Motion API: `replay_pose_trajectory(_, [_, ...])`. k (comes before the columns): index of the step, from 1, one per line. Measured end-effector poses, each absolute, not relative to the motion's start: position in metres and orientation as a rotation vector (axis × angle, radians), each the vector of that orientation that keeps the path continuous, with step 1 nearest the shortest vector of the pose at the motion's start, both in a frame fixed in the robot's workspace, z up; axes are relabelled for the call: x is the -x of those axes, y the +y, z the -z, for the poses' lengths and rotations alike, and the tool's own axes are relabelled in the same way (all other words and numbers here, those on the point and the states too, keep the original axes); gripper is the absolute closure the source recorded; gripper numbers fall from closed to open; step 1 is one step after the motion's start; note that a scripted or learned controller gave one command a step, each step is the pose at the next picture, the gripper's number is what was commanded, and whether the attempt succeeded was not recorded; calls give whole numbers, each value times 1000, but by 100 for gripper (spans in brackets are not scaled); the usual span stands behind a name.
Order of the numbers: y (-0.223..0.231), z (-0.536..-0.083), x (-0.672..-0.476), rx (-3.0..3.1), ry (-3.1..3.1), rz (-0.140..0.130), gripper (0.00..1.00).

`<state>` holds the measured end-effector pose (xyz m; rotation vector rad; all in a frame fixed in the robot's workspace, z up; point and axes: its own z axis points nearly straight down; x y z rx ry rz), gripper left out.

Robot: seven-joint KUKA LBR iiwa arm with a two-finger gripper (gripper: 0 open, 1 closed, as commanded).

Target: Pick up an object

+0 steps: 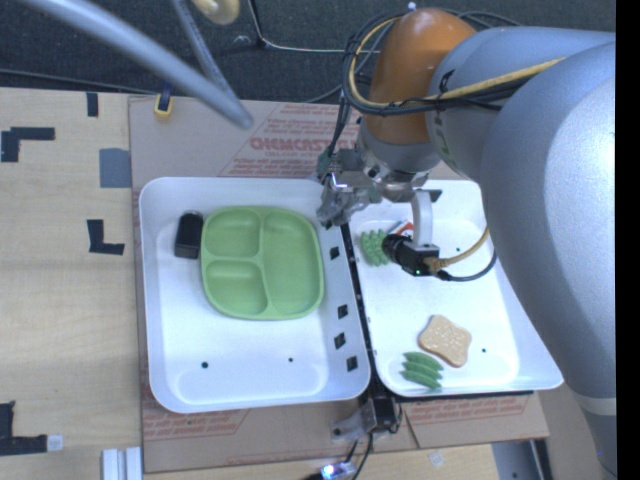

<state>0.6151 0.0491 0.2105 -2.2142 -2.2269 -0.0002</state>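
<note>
My gripper hangs over the rims where the two bins meet, near their far end, under the orange wrist band. Just right of it, a small green ridged piece lies in the right bin. A tan toast-shaped piece and green pea pods rest near that bin's front. In the left bin sits a green divided plate with a small black block touching its left edge. I see nothing held at the gripper.
The grey arm covers the right bin's far right corner. A black and orange cable part dangles beside the green ridged piece. Both bins sit on a cardboard sheet on the wooden bench.
</note>
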Motion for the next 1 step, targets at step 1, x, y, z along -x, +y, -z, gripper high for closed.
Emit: replay_pose_trajectory(1, [98,-210,-636,2214,-2227,1,100])
